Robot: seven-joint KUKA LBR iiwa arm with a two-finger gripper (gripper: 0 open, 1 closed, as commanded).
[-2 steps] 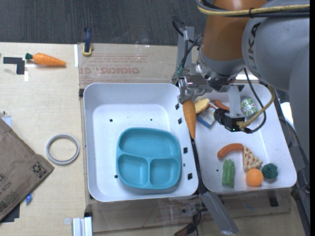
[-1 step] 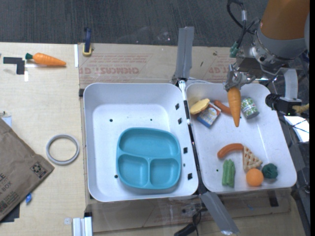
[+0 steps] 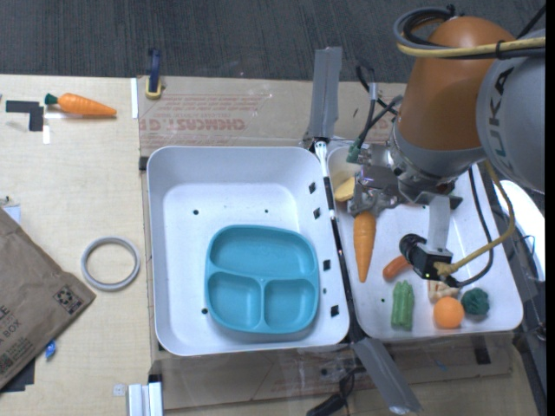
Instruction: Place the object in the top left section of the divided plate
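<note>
White all round: counted two bins side by side on the bench [image 3: 69, 189]. Found a teal plate [image 3: 260, 280] lying flat in the left bin [image 3: 165, 232], with one wide section across the top and two smaller ones below. Saw the arm [image 3: 451, 76] reaching in from the right and hanging over the right bin [image 3: 381, 317]. Could not tell whether the jaws stood open or closed, nor made out anything held between them. Spotted a carrot [image 3: 364, 243] in the right bin, tip pointing down, just beside the bin's left wall and well apart from the plate. Noted near it a small red piece [image 3: 396, 267], a green piece [image 3: 401, 306], an orange ball [image 3: 448, 313] and a dark green lump [image 3: 474, 301]. Picked out a second carrot [image 3: 82, 105] and a tape ring [image 3: 110, 262] on the bench, left of the bins.
</note>
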